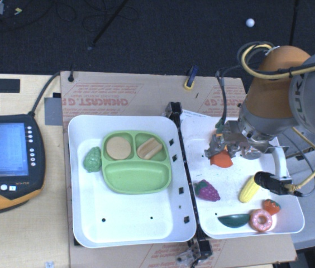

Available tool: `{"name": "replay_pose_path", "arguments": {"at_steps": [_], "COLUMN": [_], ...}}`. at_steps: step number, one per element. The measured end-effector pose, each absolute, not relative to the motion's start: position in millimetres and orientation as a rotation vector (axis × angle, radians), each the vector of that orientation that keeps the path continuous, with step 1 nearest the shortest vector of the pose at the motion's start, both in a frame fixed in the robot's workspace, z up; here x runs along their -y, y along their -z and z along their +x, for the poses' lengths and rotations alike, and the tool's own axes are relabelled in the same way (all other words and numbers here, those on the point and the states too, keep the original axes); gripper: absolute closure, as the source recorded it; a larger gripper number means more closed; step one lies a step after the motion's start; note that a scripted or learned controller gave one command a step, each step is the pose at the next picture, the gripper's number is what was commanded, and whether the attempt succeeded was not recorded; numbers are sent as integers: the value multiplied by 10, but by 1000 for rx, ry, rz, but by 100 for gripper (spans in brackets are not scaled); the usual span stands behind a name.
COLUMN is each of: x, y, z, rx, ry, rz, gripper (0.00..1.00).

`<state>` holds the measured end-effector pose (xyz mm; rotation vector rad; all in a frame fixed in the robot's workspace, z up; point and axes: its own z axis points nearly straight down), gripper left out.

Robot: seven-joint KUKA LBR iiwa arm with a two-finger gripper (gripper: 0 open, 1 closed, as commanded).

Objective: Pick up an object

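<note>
Jaws hang low over the right white plastic bin, directly above a small orange-red toy piece. You cannot tell from this view how far they are parted or whether they grip it. Before lifting, confirm that the piece sits centred between them, then raise straight up and clear of the purple toy grape bunch nearby. The grey arm reaches in from the right, its wrist bent downward over the bin's upper left part.

Left bin: green tray, green toy.
Right bin: grapes, corn, donut.
Gripper: over orange toy.
</note>
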<state>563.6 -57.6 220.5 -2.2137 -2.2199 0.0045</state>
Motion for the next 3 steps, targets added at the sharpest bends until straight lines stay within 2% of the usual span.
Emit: {"name": "replay_pose_path", "arguments": {"at_steps": [2,3], "x": [-444,-809], "y": [-2315,-2164], "z": [5014,4787], "rx": [2223,2221], "ry": [-4,-7], "rz": [-2212,-2213], "gripper": [100,100]}}
